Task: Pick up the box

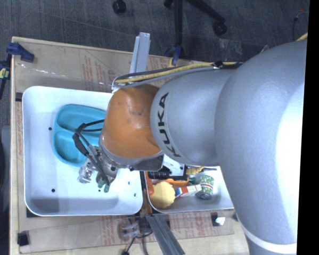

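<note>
Hanging low over the left bin (38, 198), my tool (95, 174) sits at the end of the orange band (128, 125), just off the near edge of a blue shape (74, 133) that lies on the bin floor beside and beyond it. Whether that blue thing is the box I am after I cannot say; it looks rounded and soft, more like a pouch or a lid, and nothing plainly box-shaped lies under or beside my tool. My own arm (245, 129) covers most of the right bin (224, 207), so the box may well lie behind the tool, hidden beneath the wrist. What peeks out there, on the far side of the tool from the blue shape, is a yellow round fruit (164, 194), a small can with green print (205, 186) and something orange (175, 180) between them, crowded against the bin's edge. I cannot tell how my tool is set, since dark cable and metal parts blur together at its tip, and I see nothing gripped in it. I judge the pick not yet made: the tool is placed for a reach into the left bin on the tabletop (72, 56), probably toward the blue shape.
</note>
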You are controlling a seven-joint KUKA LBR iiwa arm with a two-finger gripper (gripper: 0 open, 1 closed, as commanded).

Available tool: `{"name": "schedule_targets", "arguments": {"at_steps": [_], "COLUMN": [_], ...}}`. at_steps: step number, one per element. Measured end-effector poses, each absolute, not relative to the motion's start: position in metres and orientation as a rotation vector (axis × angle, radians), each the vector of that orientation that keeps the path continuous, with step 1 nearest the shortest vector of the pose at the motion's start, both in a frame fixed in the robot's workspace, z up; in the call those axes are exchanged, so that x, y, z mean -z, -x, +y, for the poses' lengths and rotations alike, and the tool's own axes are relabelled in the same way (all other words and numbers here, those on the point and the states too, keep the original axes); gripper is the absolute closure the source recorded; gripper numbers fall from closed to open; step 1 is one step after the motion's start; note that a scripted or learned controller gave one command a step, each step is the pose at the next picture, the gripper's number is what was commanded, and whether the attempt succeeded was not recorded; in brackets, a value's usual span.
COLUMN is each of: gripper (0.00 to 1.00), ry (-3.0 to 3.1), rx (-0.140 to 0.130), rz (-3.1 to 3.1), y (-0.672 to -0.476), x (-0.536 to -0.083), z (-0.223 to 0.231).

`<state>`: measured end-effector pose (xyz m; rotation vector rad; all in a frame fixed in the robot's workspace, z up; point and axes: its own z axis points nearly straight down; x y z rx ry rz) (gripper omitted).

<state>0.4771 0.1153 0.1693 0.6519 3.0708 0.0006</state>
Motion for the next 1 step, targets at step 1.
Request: {"name": "schedule_targets", "arguments": {"at_steps": [1], "gripper": [0.0], "ry": [-0.652], "rx": [0.0], "rz": [3.071], "y": [-0.4771], "x": [-0.1693], "z": [0.1151]}}
